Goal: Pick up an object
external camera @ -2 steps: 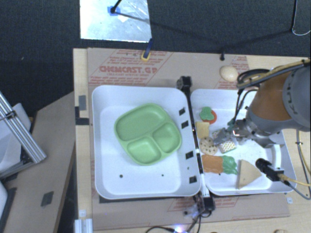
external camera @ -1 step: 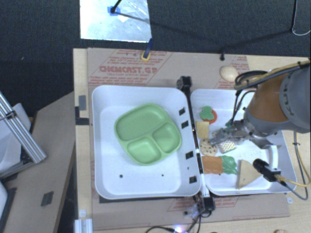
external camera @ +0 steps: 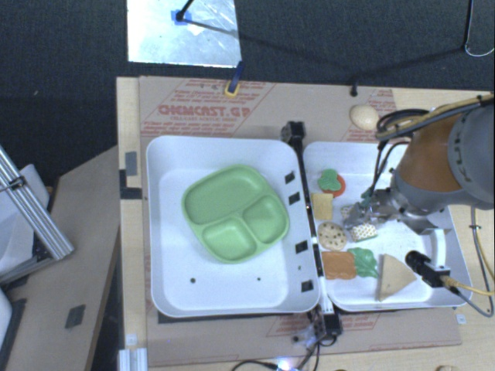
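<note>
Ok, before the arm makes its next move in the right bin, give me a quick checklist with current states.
1. Gripper is low over the right bin: ok.
2. Object seen between the fingers: cannot tell.
3. Targets close by, the round cookie and the yellow block: ok.
4. Clutter near the gripper, items sit close together: not ok.
5. Green tray lies in the left bin, out of the way: ok.
6. Cable clearance around the arm: cannot tell.
</note>
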